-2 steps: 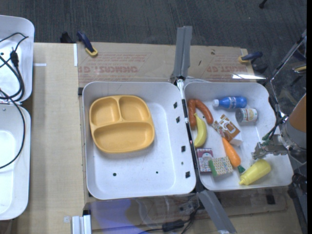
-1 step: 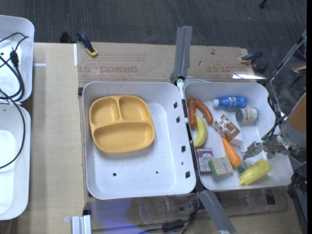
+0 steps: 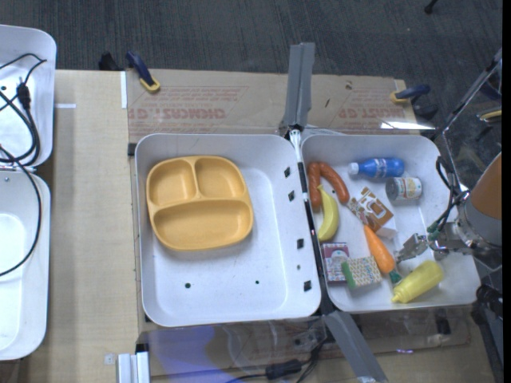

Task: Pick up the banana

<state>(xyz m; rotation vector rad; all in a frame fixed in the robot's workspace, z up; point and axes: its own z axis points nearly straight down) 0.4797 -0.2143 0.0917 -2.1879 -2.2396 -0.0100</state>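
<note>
The yellow banana (image 3: 327, 218) lies along the left wall of the right bin (image 3: 435, 146), beside a red-orange sausage (image 3: 329, 180). My gripper (image 3: 411, 247) hangs low over the bin's right part, between an orange carrot (image 3: 380, 250) and a yellow mustard bottle (image 3: 417, 282). It is well to the right of the banana, with the carrot lying between them. Nothing shows held in it.
The right bin also holds a blue bottle (image 3: 378, 167), a small can (image 3: 403, 188), a snack packet (image 3: 371, 209) and two small boxes (image 3: 348, 265). In the left bin (image 3: 215, 286) sits a yellow divided plate (image 3: 200, 202). The arm comes in from the right edge.
</note>
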